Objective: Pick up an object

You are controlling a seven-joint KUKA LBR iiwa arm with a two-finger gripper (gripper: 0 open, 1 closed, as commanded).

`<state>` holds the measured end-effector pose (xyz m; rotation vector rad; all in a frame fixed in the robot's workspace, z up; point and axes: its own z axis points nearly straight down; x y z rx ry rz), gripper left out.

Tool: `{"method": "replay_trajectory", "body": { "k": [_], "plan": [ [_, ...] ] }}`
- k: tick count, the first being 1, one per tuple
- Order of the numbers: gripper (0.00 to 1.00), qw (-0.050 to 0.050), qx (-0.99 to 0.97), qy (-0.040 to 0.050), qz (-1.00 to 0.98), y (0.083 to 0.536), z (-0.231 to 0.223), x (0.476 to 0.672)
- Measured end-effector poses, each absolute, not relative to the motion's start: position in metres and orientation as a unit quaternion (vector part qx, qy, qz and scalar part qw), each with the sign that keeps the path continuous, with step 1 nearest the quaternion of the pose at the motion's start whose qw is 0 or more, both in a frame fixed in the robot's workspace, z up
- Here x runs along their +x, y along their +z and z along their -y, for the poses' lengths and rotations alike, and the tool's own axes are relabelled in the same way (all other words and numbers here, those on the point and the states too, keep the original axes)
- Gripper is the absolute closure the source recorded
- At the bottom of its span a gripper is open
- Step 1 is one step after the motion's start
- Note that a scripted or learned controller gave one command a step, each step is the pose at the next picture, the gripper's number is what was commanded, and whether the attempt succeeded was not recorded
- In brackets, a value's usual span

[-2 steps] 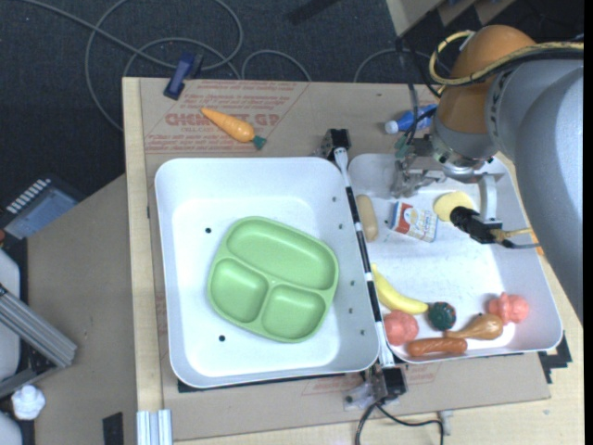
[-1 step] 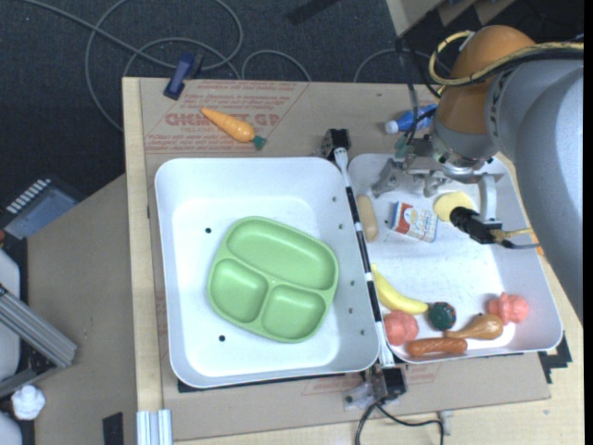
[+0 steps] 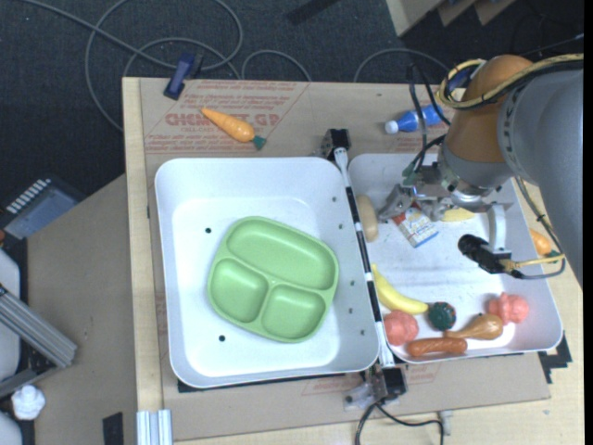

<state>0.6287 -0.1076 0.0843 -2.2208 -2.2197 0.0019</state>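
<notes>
The end effector [image 3: 417,207] hangs low in the right shallow white bin [image 3: 547,336] over a small white-and-blue packet [image 3: 422,233] (likely the target, lying loose); grip state I cannot tell, since the wrist hides it

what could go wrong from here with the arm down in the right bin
1. The hand sits low in the upper part of the right bin, close to a small red, white and blue packet and a pale yellow piece; it may nudge them rather than grip one.
2. The banana, pink toy and sausage crowd the lower wall, so a grasp there may catch two things or slip.
</notes>
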Motion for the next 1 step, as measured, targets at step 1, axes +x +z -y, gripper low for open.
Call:
{"method": "replay_trajectory", "body": {
  "k": [1],
  "plan": [
    [1.00, 0.000, -0.707, -0.0001, 0.707, 0.0948, 0.1074, 0.6294]
  ]
}}
